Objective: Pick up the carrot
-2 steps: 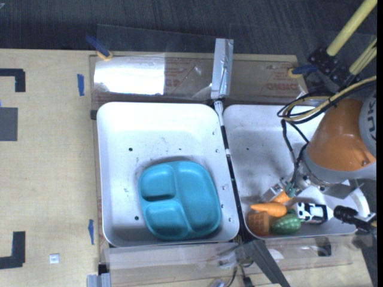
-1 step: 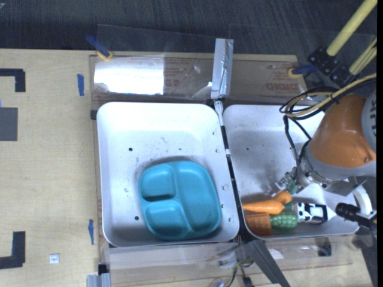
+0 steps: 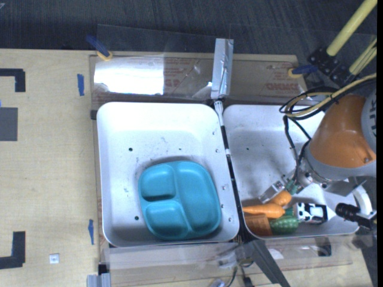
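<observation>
Gripper low over the small orange plastic carrot, near-left corner of the right white bin.
Finger spread unclear; it should centre on the carrot, clear of the green toy.

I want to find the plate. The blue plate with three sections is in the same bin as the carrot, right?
Not quite. The camera view shows the blue plate in the left bin, while the carrot lies in the right bin, near the pincer.

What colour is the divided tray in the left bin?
Teal-blue tray, clearest in the camera view.
</observation>
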`<action>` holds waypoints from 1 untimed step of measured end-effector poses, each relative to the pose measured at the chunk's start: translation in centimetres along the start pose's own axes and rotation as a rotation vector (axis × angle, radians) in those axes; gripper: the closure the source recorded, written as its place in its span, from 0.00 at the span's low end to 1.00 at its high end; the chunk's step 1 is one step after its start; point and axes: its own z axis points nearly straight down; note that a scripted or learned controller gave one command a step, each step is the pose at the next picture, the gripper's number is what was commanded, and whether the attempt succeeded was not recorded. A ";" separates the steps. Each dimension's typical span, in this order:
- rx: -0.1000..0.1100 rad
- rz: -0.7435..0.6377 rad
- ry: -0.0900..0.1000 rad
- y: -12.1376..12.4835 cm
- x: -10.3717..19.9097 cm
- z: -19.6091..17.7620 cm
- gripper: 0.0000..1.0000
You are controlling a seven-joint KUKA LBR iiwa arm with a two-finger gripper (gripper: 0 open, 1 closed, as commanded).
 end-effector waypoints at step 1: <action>0.003 0.113 0.000 -1.1 1.6 1.0 0.00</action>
